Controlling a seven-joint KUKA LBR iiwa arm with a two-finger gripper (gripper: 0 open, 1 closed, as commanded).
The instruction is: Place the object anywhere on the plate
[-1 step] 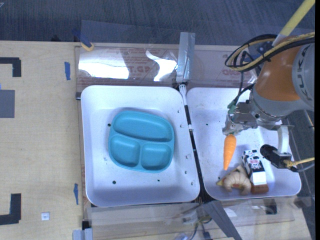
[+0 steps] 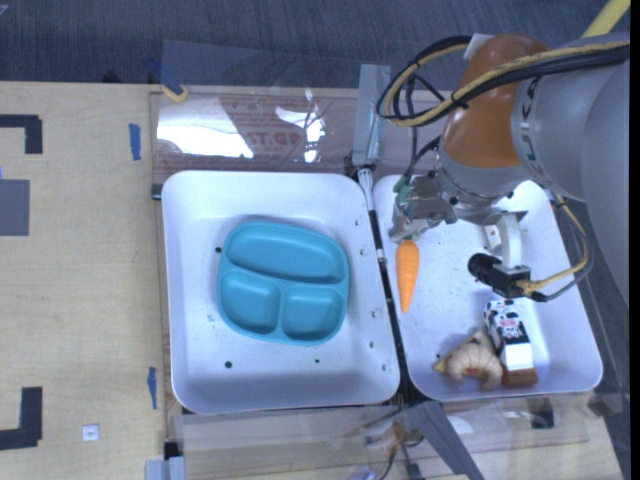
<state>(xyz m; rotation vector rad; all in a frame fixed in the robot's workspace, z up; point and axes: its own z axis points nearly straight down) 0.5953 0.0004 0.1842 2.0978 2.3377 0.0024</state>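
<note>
An orange toy carrot (image 2: 407,276) with a green top hangs lengthwise over the left edge of the right bin (image 2: 565,298), close to the divider between the bins. My gripper (image 2: 408,230) is directly above it, shut on the carrot's top end. The blue plate (image 2: 283,280), with three compartments, lies in the middle of the left bin (image 2: 190,268), to the left of the carrot and apart from it.
In the right bin's front corner lie a tan bread-like toy (image 2: 472,360) and a small black, white and brown block (image 2: 510,340). A black part with a yellow cable (image 2: 495,270) hangs off the arm over the right bin. Clear sheeting (image 2: 250,128) lies behind the bins.
</note>
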